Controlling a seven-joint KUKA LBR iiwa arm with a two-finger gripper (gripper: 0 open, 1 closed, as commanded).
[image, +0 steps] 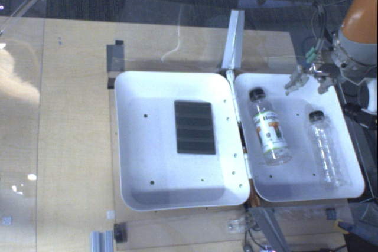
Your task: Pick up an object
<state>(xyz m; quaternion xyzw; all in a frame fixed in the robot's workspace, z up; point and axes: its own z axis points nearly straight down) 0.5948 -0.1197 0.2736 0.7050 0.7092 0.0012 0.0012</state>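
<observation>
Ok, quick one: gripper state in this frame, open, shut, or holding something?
Gripper: open, holding nothing, poised over the far edge of the right bin, apart from both bottles.

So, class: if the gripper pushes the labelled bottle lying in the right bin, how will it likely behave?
The labelled bottle lies on its side, so it would probably roll. It looks clear, so likely light. Its smooth round body may slip from the open gripper.
</observation>
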